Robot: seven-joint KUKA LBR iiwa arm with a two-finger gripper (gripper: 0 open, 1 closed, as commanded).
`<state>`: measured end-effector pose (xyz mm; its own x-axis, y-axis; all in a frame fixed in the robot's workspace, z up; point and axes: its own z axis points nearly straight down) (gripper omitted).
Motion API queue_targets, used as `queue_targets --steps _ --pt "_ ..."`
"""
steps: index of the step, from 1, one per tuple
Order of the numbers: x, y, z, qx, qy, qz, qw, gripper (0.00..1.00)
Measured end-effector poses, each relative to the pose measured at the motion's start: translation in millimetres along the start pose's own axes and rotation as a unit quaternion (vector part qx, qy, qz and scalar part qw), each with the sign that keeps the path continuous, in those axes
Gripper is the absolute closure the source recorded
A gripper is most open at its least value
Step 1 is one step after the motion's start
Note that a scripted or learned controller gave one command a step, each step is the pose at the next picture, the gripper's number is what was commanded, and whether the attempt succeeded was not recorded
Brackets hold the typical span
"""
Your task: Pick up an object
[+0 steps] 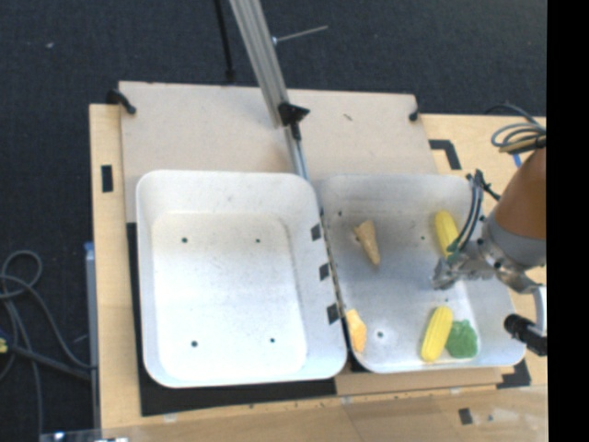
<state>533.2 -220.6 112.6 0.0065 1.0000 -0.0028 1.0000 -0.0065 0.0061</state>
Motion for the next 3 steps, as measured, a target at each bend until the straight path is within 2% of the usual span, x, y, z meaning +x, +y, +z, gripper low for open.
queue_targets --steps 2,3 --pt "-0.2 -0.7 -127.6 -0.002 0.0 -0.005 1.0 1.0" --pt "-1.2 1.0 -157.1 0.0 0.0 -0.006 1.0 1.0"
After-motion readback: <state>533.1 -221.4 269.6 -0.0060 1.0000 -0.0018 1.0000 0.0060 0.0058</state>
